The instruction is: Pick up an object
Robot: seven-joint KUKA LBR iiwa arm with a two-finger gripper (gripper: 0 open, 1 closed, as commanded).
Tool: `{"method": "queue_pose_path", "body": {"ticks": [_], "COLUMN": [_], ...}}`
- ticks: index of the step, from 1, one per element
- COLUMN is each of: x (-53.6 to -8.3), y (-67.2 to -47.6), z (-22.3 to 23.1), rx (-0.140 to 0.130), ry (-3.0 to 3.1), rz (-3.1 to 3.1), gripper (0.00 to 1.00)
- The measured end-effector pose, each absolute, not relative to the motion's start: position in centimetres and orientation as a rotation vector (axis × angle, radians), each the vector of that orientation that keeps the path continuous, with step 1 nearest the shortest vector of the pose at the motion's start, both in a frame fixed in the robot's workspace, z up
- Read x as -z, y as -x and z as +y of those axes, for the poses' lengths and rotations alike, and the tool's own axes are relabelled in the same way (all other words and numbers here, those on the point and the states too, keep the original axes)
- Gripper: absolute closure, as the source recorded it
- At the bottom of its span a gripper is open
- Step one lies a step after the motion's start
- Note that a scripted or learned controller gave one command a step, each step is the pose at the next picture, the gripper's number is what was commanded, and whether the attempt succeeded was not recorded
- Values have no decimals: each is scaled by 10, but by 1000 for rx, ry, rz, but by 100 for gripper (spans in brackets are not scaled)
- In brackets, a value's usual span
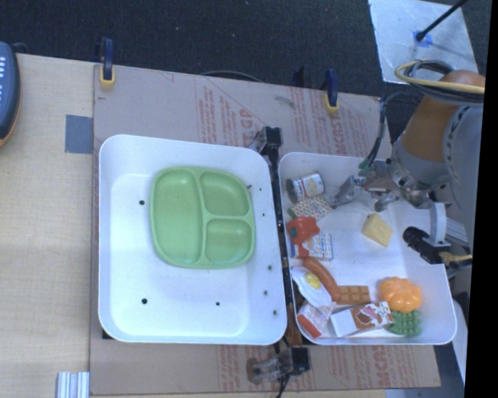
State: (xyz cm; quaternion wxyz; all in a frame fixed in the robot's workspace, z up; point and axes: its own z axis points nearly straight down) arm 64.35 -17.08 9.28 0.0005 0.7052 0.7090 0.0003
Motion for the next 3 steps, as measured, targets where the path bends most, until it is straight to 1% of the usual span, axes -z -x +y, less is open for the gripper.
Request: {"method": "queue_pose_path", "body": {"ticks": [1,2,3], "x": [-97,-125,-190], "y": [-657,-623,-537], "z": [-114,-149,-76], "rx": [1,6,13], "ry": [-2212,-2222,-2223], "rz": [2230,2227,2234], "gripper": [0,0,0]}}
